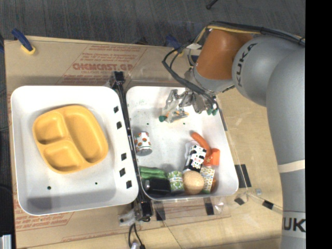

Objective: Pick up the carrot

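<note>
Near edge of the right bin (227, 139) is crowding up: a black item (155, 187) and a green one (152, 173) are lying in the near-left corner, a small patterned cup (176, 180) beside them, then a tan round lump (193, 182) and an orange-patterned piece (208, 176) toward the near-right corner. A black-and-white cow-print toy (195, 157) is sitting just behind those.

The carrot (199, 139) is lying at a slant by the right wall, its near end touching or tucked behind the cow-print toy, with an orange block (214, 156) just beside it — so it's boxed in on the near side, open on the far side.

A small can (142, 142), white with red marks, is sitting alone near the left wall; label too small to read.

Left bin (31, 191) is holding a yellow divided tray (70, 137) — three compartments.

Farther back, the gripper (179, 109) is hovering over the far part of the right bin, well apart from the carrot, fingers looking parted with nothing between them.

Cardboard (98, 61) under the bins is reading "CHEMCAST GP" in red; "KUKA" is showing on the arm (270, 66).
</note>
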